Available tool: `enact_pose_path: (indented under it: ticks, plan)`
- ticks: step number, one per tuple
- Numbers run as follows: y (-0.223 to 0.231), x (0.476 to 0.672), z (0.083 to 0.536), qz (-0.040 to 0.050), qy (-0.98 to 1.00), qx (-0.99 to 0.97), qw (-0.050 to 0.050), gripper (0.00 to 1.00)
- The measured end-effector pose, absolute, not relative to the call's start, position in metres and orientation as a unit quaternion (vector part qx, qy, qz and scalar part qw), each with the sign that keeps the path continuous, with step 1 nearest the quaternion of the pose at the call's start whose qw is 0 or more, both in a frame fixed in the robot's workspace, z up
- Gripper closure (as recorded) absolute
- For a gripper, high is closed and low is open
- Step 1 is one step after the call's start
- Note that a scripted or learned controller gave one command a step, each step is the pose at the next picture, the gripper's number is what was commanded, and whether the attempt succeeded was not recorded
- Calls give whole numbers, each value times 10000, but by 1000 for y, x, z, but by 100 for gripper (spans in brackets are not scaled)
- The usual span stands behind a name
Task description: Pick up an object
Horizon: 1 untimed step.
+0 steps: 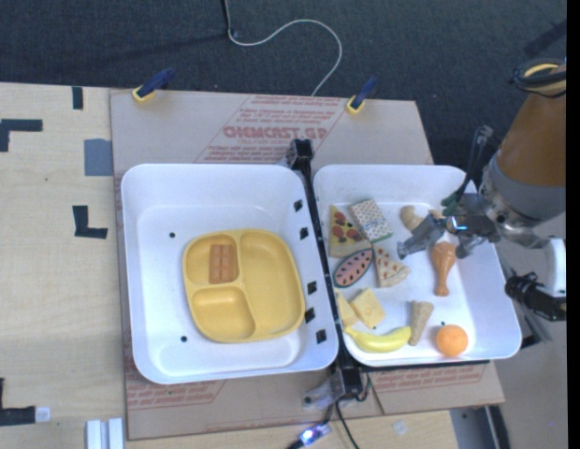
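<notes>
Near right bin [477, 340] edge, gripper [438, 237] beside drumstick [443, 265]

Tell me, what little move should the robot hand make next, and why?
Probably a short drop straight down. The gripper hangs in the right bin, right above the top end of the toy drumstick, with nothing between its fingers yet. Lowering a little would likely put the fingers on either side of the drumstick for a squeeze.

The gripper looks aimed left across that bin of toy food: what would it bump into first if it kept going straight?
Probably the pizza slice. The gripper points left and slightly toward the bin's near side, with the slice next in line, though its height above the food is unclear.
</notes>
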State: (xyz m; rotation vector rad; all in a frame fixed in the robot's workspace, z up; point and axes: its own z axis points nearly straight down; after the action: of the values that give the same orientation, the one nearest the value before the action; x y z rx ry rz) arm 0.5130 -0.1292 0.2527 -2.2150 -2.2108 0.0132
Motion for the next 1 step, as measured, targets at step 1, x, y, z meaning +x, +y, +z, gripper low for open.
enact_pose_path:
  ticks: [1]
  plan:
    - [-129, 515, 259, 4, -7076, -7067, 10, 0]
